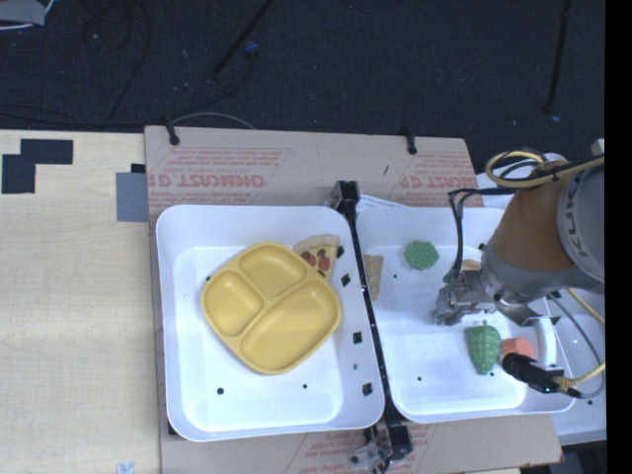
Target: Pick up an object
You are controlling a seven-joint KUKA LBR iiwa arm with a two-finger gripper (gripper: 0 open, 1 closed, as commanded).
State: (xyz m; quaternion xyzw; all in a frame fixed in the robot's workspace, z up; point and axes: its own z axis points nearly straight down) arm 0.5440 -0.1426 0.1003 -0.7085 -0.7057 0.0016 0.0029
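My gripper (451, 309) reaches down into the right bin (434, 403), near its middle, under the orange-banded wrist (528, 235). A leafy green toy (484, 348) lies just right of and below the gripper, with a small orange-pink piece (517, 349) beside it. Up and to the left of the gripper, a round green object (421, 255) rests near the bin's back. I see nothing between the fingers.
The left bin (197, 403) holds a yellow divided plate (273, 307) with a pizza-slice toy (319, 255) behind it. A tan piece (373, 275) lies by the divider between the bins. Cables (553, 378) run along the right bin's right edge.
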